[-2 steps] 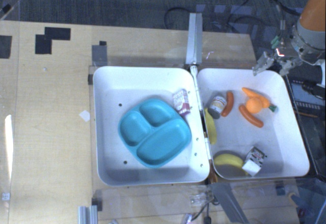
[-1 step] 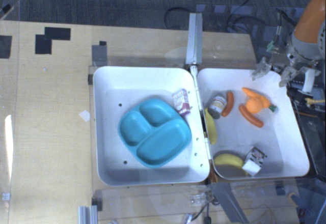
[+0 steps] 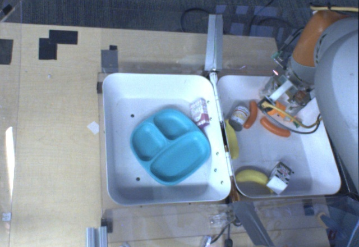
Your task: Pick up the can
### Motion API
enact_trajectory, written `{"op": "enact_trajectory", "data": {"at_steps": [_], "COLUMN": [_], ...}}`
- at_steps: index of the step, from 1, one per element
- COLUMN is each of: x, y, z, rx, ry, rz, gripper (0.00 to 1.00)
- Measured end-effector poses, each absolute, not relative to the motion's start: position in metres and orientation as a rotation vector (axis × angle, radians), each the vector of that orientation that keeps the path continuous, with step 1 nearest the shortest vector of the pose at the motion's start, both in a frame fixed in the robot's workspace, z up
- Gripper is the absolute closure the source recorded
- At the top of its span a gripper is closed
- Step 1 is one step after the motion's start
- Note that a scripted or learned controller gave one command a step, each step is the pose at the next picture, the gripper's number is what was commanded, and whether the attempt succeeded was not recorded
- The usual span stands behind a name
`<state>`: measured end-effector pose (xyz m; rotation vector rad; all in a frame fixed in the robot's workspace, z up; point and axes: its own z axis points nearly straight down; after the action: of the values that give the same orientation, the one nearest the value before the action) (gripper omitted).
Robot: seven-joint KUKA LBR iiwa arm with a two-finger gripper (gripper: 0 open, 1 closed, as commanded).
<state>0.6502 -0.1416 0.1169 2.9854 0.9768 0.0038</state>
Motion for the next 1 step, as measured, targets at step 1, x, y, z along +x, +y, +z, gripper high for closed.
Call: {"op": "enact_trajectory", "data": {"at_steps": [1], "x": [0.5154], "y": [-0.1047], "z": [0.1009], "rx": [3.074], "ry": [0.655], "rz": [0.002], "gripper": [0.00]}}
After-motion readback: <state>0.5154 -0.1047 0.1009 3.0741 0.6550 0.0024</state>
